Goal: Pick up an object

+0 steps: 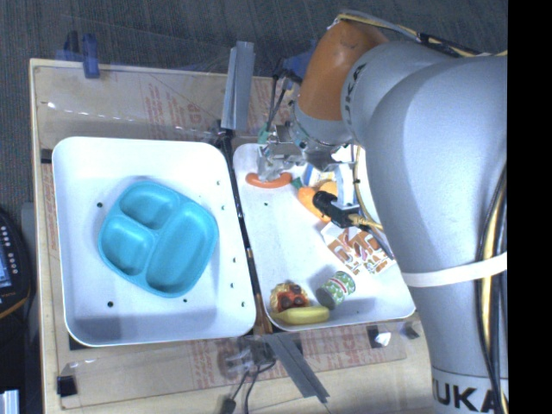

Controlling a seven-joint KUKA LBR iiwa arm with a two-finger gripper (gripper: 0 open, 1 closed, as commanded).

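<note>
From my feed the pick isn't done yet, nothing's lifted. The gripper (pixel 278 155) sits low at the 12 o'clock end of the right bin (pixel 285 248), right over an orange ring (pixel 268 178). Can't tell if it's clamped on anything. The ring looks flat, thin, lying on the bin floor. Banana (pixel 302 315) waits at 6 o'clock.

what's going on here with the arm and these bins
A grey KUKA arm reaches in from the right, its gripper low over the far end of the right bin, just above an orange ring. A banana, a small can and other items lie in that bin. The left bin holds a blue divided tray.
</note>
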